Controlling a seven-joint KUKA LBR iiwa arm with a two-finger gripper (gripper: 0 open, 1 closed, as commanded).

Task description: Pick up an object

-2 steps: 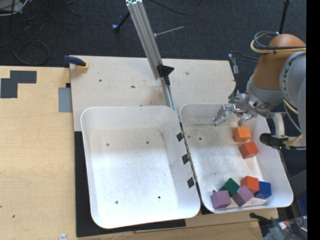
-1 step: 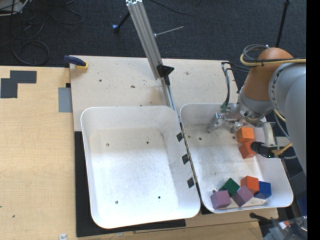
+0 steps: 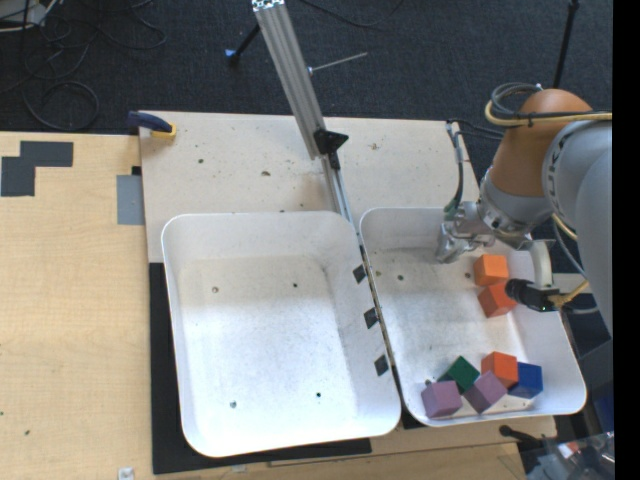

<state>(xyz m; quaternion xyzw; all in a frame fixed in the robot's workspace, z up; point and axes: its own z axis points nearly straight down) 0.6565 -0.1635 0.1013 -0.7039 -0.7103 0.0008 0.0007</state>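
Pincer (image 3: pixel 452 245) low in the right bin (image 3: pixel 420 308), near its back wall; open or clenched, cannot tell. No block visibly gripped. Two orange blocks (image 3: pixel 492 268) just beside it, other blocks (image 3: pixel 482 383) well apart at the front. By appearances, picking up not yet done.

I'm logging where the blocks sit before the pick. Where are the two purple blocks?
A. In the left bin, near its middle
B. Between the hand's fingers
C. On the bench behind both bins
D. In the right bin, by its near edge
D: both purple blocks lie in the right bin by its near edge, beside the green block.
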